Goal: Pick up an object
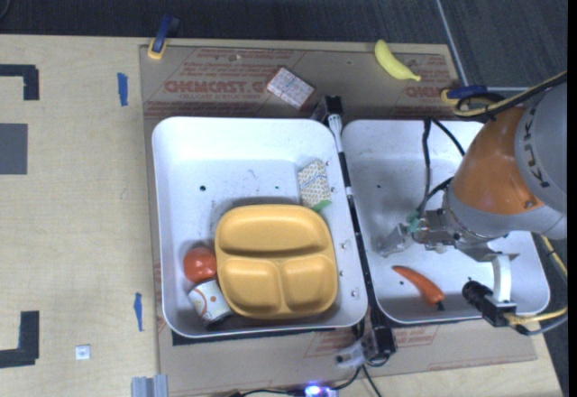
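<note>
An orange-red chilli-shaped object (419, 282) lies on the floor of the right bin (388, 161), near its front edge. My gripper (394, 240) hangs low in that bin, just above and left of the chilli, with nothing visible between its fingers. The arm's orange band (491, 174) and grey wrist cover the bin's right half. In the left bin (180, 206) sit a yellow divided tray (275, 260), a red ball (199, 263), a small white and orange cup-like item (208, 300) and a patterned packet (314, 181).
A yellow banana (395, 60) and a pink patterned block (288, 87) lie on the cardboard behind the bins. A black divider strip (347, 197) runs between the bins. Cables trail at the right bin's front right corner (505, 309).
</note>
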### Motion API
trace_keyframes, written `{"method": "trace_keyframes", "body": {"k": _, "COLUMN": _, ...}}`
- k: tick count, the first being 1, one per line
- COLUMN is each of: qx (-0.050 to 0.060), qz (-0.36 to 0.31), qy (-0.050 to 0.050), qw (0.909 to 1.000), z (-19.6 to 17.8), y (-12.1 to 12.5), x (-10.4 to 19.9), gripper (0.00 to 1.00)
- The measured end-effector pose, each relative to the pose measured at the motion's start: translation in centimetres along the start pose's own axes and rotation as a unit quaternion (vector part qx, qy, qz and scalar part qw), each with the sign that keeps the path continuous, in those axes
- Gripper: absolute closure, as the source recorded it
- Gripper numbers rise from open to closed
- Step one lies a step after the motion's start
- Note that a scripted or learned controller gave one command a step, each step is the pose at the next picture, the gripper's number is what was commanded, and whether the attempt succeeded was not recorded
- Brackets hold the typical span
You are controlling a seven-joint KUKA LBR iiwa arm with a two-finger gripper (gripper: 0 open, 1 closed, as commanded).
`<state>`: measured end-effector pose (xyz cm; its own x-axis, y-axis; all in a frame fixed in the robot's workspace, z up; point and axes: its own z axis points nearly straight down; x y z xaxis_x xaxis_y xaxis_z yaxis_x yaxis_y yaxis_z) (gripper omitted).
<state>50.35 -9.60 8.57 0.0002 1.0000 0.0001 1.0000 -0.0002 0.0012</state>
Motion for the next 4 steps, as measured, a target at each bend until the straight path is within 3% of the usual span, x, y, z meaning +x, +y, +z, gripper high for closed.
{"method": "trace_keyframes", "body": {"k": 1, "qx": -0.002, "qz": 0.0, "qy": 0.0, "qw": 1.0, "z": 0.0, "y": -1.8, "x": 0.0, "gripper": 0.0}}
{"method": "trace_keyframes", "body": {"k": 2, "qx": -0.001, "qz": -0.001, "qy": -0.001, "qw": 1.0, "z": 0.0, "y": 2.7, "x": 0.2, "gripper": 0.0}}
{"method": "trace_keyframes", "body": {"k": 4, "qx": -0.002, "qz": 0.0, "qy": 0.0, "qw": 1.0, "z": 0.0, "y": -2.3, "x": 0.0, "gripper": 0.0}}
